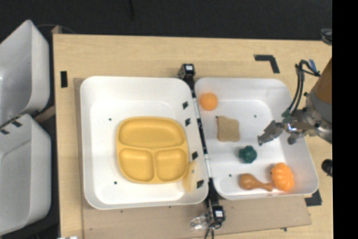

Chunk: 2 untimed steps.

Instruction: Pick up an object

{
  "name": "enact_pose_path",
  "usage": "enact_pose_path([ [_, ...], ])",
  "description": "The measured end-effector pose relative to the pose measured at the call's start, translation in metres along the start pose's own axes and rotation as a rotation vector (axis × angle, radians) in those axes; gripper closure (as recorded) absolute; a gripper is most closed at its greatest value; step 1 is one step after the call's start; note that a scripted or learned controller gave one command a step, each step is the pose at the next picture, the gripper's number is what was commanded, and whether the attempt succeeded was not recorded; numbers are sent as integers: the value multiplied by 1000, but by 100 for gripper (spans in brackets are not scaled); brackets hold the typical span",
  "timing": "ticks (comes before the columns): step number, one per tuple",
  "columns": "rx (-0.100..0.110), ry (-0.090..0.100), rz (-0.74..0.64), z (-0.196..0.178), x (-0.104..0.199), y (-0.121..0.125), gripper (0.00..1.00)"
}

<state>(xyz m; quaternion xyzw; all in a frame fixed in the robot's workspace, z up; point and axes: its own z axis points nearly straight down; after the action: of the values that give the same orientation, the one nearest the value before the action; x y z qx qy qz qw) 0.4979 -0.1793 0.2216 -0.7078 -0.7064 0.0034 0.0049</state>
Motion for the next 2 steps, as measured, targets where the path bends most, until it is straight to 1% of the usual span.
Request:
enact_pose_path([
  [1, -12, -3, -3, -6, 0, 3, 0],
  [2, -8, -3, -1, 49, -9, 9, 0],
])
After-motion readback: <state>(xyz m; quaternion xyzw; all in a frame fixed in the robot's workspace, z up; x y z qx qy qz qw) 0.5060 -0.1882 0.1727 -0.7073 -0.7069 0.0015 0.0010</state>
